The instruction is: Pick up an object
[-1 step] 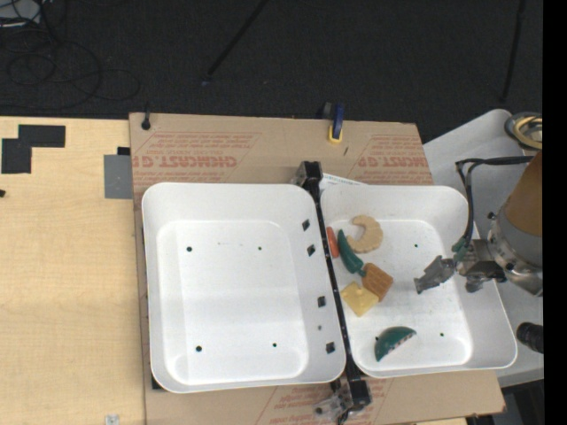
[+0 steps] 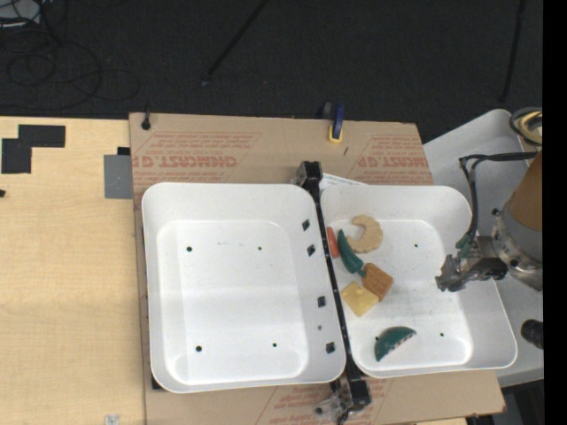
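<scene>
The right bin (image 2: 478, 348) holds several small objects: a tan crescent piece (image 2: 365, 233), a thin red piece (image 2: 332, 241), a dark green curved piece (image 2: 349, 253), an orange-brown block (image 2: 378, 281), a yellow block (image 2: 360, 299) and a green wedge (image 2: 392, 340). My gripper (image 2: 452, 277) hangs over the right side of that bin, well right of the blocks. Nothing shows between its fingers. The arm comes in from the right edge.
The left bin (image 2: 177, 211) lies beside the right one, with a black divider strip (image 2: 324, 273) between them. Both rest on a cardboard sheet (image 2: 230, 149). A blue and yellow clamp (image 2: 335, 122) stands at the cardboard's far edge.
</scene>
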Controlling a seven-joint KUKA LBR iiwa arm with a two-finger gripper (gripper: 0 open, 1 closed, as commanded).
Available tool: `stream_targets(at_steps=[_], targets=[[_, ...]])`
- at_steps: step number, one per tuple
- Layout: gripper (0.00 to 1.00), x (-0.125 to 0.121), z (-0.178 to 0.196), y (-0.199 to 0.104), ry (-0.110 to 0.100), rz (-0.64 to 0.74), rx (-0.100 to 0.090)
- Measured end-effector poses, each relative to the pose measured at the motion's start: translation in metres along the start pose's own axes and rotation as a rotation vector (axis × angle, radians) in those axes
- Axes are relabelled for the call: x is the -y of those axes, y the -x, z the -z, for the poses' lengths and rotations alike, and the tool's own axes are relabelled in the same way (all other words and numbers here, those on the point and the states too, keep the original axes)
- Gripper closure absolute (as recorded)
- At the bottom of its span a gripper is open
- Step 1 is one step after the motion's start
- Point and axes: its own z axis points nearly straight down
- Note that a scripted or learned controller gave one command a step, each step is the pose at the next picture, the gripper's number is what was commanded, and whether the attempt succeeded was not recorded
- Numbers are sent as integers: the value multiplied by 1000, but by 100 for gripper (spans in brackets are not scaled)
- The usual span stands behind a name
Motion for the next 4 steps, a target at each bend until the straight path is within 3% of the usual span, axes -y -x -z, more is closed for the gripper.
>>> stream_targets(at_steps=[1,2,3,4], targets=[[100,10,105,-46,14,6,2],[100,11,126,-106,6,8,0],[100,11,134,-103,1,3,2],[100,12,72,-166,-5,6,0]])
